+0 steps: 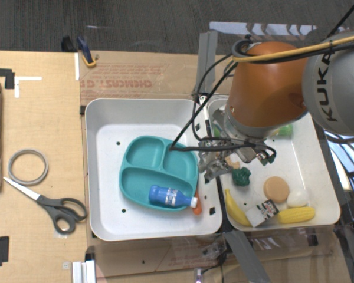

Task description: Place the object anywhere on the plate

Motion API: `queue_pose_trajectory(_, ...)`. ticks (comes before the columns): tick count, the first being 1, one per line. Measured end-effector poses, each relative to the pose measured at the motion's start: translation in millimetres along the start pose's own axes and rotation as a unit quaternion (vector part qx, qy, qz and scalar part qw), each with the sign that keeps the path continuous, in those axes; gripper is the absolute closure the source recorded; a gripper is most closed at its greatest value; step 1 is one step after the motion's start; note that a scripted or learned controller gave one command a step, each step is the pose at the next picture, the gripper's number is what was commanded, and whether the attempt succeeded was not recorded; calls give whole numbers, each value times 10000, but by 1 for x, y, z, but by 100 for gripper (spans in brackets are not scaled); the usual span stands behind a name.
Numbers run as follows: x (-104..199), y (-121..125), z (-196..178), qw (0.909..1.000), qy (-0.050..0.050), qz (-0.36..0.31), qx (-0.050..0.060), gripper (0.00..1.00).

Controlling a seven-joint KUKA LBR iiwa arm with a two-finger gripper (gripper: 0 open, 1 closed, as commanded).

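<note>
While the big grey and orange arm (271,81) fills the upper right of the frame, you need to read one thing: which way the plate lies from the tool. Two white bins sit side by side, the left bin (100,158) in the middle of the frame and the right bin (318,158) toward the right edge. The teal divided plate (147,164) lies in the left bin, tilted a little, with its long axis running from upper right to lower left. A blue bottle (168,197) already rests on the plate's lower compartment, its long axis close to horizontal and its white and orange cap pointing right, just over the plate's rim.

The gripper (221,165) hangs below the arm's wrist, over the shared wall between the two bins, just to the right of the plate's right rim. Whether it is clenched, released or carrying something you cannot tell from this angle; cables and brackets blur it.

Below and right of the gripper, in the right bin, you see a banana (235,208), a corn cob (295,215), a round tan piece (277,188), a white egg-like piece (297,198) and a small dark green lump (242,177), nearest the tool. So the plate lies left, the loose things right.
</note>
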State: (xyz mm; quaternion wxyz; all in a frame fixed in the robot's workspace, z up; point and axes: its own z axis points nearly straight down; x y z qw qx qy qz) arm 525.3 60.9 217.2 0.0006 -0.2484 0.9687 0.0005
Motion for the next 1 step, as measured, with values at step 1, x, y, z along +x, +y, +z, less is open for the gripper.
queue_pose_trajectory(1,17,-27,25,10000,-4,73,4,100)
